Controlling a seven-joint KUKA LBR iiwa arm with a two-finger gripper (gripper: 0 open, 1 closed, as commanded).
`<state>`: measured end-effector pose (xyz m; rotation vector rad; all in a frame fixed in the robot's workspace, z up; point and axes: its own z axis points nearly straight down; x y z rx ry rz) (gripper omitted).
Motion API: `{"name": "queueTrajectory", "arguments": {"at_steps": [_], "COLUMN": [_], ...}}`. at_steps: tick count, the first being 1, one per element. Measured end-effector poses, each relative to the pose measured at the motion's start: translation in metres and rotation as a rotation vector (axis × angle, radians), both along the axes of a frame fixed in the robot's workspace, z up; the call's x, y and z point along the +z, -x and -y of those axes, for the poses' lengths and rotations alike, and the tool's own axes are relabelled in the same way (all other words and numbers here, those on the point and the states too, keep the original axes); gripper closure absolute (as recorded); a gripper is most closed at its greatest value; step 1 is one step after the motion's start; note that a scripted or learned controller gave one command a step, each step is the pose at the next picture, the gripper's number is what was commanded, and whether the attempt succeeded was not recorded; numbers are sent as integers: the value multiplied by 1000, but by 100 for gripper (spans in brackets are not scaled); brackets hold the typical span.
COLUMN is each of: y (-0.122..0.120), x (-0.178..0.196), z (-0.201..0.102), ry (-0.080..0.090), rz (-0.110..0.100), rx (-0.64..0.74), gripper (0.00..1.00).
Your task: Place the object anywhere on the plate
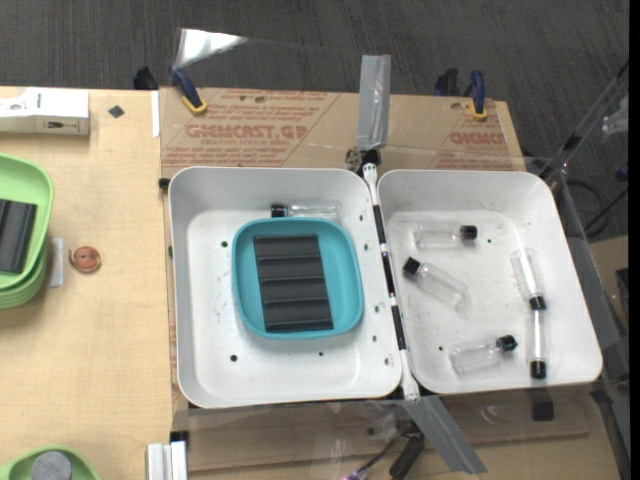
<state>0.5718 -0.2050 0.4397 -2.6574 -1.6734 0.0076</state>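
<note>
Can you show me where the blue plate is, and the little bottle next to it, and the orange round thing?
Blue plate (245,268): camera view, on its left rim.
Little bottle (303,210): camera view, on its clear middle, just behind the plate.
Orange round thing (86,259): camera view, on its centre, on the wooden bench.

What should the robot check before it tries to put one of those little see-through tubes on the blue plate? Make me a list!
1. Plate in place: ok. The blue plate lies flat in the left bin.
2. Room on the plate: cannot tell. A black ribbed insert covers its middle.
3. Tubes to pick: ok. Five clear tubes lie in the right bin, such as the upper tube and the lower tube.
4. Tubes apart enough to grab: not ok for the two at the right, which lie end to end near the wall.
5. Stray tube: one more tube lies in the left bin, behind the plate.
</note>
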Motion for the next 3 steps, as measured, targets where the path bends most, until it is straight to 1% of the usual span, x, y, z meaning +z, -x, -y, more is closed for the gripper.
{"name": "queueTrajectory", "arguments": {"at_steps": [3], "y": [0], "x": [0], "z": [0], "ry": [0], "rz": [0], "rx": [0], "gripper": [0]}}
